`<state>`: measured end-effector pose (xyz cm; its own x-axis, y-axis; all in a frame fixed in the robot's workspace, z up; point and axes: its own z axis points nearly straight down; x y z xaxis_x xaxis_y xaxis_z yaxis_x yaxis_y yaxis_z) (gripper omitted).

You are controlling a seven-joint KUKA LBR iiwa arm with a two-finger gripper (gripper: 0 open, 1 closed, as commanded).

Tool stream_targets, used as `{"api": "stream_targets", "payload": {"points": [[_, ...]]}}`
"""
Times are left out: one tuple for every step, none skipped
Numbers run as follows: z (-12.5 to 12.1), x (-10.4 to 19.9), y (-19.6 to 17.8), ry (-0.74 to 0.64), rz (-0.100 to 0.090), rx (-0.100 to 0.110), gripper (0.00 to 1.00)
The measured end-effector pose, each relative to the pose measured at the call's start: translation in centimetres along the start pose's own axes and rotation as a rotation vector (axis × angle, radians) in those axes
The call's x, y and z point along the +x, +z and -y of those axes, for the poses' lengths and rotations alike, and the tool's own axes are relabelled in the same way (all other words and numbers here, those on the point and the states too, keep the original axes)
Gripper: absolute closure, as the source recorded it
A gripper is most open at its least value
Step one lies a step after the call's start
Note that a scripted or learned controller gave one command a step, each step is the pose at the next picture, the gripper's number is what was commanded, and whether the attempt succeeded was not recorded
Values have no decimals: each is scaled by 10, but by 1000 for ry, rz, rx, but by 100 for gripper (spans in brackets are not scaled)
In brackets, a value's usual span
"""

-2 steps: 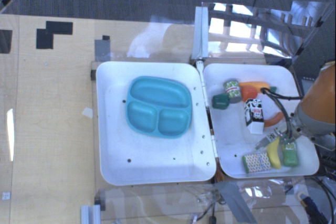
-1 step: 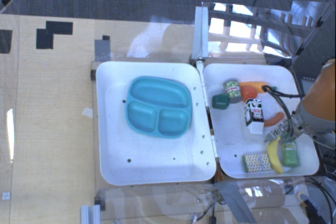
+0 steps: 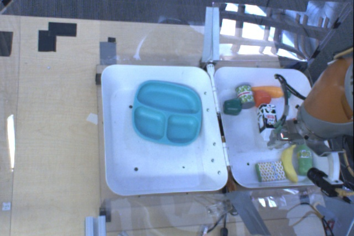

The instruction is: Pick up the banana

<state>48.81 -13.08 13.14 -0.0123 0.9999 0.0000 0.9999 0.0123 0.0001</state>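
Banana (image 3: 289,163) lying in right bin (image 3: 243,168), gripper (image 3: 278,138) just above banana, finger state impossible to tell, green bottle (image 3: 304,162) touching banana

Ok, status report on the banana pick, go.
Tool low in right bin, just left of banana. Banana lying near front edge, not gripped. Green item and patterned box flank it closely.

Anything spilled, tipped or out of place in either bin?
Nothing stands out. The blue divided plate sits flat in the left bin. The banana and the other small items lie loose but contained in the right bin, nothing spilled.
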Motion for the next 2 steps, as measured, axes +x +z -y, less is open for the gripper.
{"api": "stream_targets", "payload": {"points": [[0,0,0,0,0,0,0],[-6,-65,39,-263,-12,-13,0]]}}
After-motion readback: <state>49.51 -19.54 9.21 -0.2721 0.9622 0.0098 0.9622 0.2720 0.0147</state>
